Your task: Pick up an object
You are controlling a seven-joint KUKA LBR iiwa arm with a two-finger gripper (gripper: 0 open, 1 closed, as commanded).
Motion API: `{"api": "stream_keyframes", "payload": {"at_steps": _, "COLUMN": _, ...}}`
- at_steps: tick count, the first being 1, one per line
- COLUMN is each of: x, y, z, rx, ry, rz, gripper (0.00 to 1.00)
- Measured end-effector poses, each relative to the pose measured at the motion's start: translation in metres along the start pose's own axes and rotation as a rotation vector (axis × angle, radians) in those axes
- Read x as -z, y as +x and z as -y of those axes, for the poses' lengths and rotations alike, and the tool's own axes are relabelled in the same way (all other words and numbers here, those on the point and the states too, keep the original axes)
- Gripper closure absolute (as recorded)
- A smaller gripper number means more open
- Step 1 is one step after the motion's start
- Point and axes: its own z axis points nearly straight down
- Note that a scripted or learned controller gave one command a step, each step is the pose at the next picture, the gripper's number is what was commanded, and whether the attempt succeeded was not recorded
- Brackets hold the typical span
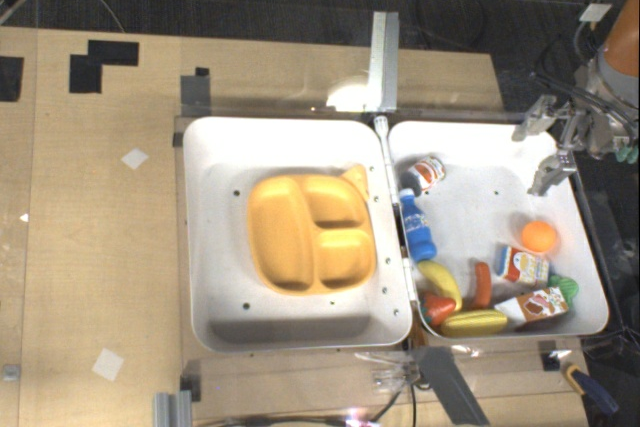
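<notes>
Overhead, hand (556, 162) grip unreadable, above right bin (470, 205) near orange ball (540, 236)

Yellow tray (305, 233) in left bin (200, 215); toy food in right bin (480, 150).

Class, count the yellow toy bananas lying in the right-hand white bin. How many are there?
2. One yellow plastic banana lies near the bin's left wall; the other yellow banana rests along the front edge. More could be hidden beneath the pile.
</notes>
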Motion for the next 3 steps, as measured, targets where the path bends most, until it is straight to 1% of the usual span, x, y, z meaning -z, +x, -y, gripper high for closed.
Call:
{"api": "stream_keyframes", "payload": {"at_steps": 1, "x": -0.117, "y": 0.018, "z": -0.012, "rx": 0.034, "ry": -0.005, "rz": -0.012, "gripper": 0.0}}
{"api": "stream_keyframes", "payload": {"at_steps": 2, "x": -0.154, "y": -0.048, "z": 0.008, "rx": -0.102, "ry": -0.002, "rz": -0.019, "gripper": 0.0}}
{"api": "stream_keyframes", "payload": {"at_steps": 3, "x": -0.153, "y": -0.022, "z": -0.018, "rx": 0.113, "ry": -0.001, "rz": 0.001, "gripper": 0.0}}
